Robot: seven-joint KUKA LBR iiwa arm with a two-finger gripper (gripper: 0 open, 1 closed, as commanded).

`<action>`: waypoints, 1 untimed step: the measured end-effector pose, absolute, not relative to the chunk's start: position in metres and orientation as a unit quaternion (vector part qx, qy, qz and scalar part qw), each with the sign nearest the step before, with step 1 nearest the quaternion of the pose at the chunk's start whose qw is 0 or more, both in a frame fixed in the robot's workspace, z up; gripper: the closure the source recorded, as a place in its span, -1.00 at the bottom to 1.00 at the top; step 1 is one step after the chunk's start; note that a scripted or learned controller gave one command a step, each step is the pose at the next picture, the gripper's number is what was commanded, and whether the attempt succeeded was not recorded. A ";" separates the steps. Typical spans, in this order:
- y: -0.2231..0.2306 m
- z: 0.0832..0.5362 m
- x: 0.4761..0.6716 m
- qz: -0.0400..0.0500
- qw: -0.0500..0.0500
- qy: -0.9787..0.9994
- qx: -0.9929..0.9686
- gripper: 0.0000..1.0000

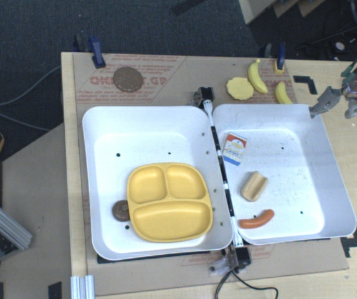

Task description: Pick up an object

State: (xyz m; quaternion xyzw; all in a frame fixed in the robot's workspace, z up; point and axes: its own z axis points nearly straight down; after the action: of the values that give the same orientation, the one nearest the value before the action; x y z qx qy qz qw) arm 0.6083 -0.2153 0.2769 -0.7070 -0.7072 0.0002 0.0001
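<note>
In the left bin point(97, 142), the yellow tray point(167, 201) is taking up most of the middle and front, with a brown disc point(121, 211) sitting just beside its left edge; the back strip of that bin is lying open. In the right bin point(309, 167), a small carton point(234, 149) is leaning near the divider wall, a bread roll point(253, 186) is lying just in front of it, and a sausage point(255, 219) is lying near the front wall. These three are crowding the left part, while the right half is staying bare. Behind the bins, a cookie point(128, 78), a yellow slice point(240, 88) and two bananas point(257, 77) are resting on the bench point(72, 229).
</note>
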 end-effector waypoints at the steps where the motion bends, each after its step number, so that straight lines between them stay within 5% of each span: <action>1: -0.177 0.194 0.592 0.002 0.005 -0.708 -0.706 -1.00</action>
State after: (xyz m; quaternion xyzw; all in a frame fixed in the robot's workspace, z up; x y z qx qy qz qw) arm 0.5919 -0.1773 0.1944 -0.7061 -0.7081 0.0017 0.0046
